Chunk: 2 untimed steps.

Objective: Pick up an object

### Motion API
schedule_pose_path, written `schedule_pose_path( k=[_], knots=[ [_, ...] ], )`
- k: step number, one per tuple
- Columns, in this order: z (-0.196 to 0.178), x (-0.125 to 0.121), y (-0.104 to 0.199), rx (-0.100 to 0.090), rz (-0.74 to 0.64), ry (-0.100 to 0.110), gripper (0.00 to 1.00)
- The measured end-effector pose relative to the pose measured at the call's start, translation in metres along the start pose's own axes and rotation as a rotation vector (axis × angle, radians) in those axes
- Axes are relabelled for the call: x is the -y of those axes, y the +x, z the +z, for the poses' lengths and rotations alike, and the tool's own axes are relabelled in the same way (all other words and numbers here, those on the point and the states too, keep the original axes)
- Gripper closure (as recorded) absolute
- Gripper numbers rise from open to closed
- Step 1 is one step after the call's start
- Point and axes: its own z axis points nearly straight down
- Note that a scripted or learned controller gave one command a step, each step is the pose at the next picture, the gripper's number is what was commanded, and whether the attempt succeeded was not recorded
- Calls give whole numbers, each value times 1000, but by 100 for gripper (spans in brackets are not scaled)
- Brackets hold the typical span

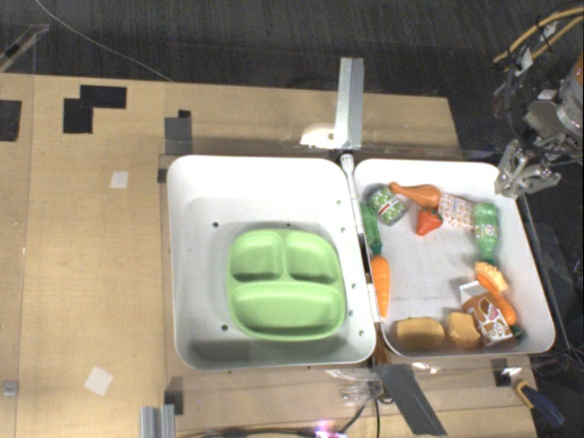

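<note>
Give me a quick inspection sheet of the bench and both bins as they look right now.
Surface: wooden bench bearing two white bins side by side.
Job's things: right bin holds toy food, including a carrot, drumstick, green bottle and bread.
Clutter: green divided tray in the left bin.
Gripper: gripper beside the right bin's far right corner, holding nothing seen.
Cables: yellow and black cables on the arm.
Surroundings: dark floor.

Grey metal pincer (527, 173), yellow cables (538, 35)

Single high slanted view over both bins (182, 245)
</note>
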Motion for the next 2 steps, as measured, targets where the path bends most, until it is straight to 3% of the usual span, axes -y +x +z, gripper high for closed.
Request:
schedule_pose_path(
  k=[1,2],
  knots=[
    [14,24,-23,1,-329,-1,100],
    [17,28,-28,1,-736,-3,100]
  ],
)
